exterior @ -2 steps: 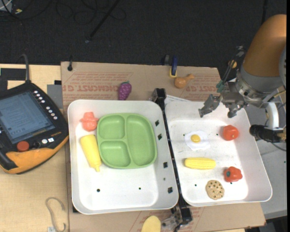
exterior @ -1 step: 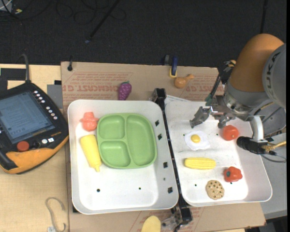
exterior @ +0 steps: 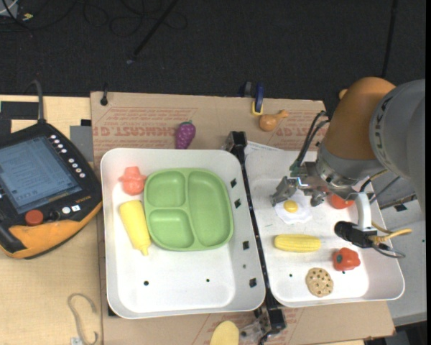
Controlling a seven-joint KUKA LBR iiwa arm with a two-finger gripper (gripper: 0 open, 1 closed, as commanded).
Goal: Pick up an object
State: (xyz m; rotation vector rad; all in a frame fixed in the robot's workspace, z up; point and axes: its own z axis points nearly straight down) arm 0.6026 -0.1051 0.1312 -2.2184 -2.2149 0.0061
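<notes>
- Claw [exterior: 299, 190], right of centre: I see its fingers spread wide, with nothing between them, poised just above the fried egg [exterior: 292, 210].
- Fried egg: a white toy with a yellow yolk, lying in the upper left part of the right bin [exterior: 388, 290].
- Lower in that bin: corn cob [exterior: 297, 244], cookie [exterior: 320, 282], red pepper [exterior: 347, 259].
- Left bin [exterior: 172, 287]: green divided plate [exterior: 187, 210], yellow bottle [exterior: 135, 225], pink toy [exterior: 131, 180].
- Cardboard [exterior: 147, 120] behind the bins: printed lettering, upside down; I cannot read it.
- Far left: teach pendant [exterior: 36, 185].
</notes>
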